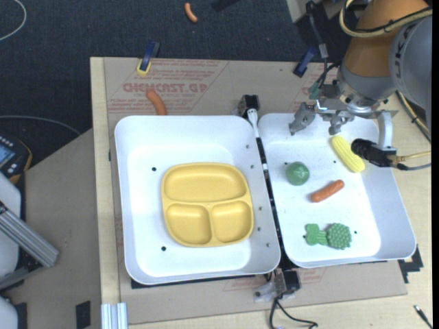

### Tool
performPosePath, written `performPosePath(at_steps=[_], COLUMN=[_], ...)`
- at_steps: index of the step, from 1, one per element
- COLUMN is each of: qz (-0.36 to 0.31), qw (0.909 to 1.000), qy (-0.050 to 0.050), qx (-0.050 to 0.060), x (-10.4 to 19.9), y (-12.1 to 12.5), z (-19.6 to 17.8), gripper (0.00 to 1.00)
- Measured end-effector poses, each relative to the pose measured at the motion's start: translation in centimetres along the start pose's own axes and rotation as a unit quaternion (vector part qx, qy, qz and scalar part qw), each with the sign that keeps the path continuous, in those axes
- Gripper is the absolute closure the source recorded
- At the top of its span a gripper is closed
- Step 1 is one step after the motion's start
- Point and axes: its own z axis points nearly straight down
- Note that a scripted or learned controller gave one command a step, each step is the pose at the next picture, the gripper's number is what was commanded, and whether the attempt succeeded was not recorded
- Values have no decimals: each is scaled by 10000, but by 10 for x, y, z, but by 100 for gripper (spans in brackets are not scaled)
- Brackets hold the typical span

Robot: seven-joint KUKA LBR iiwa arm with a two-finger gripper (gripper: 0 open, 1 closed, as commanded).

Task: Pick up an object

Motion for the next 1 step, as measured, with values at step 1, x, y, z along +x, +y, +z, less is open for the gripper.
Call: performPosePath(at_steps=[1], qz=[7], qw=[10000], qy=[3], qx=[13], x=[-2], y=[-10], z=[58], gripper=[0])
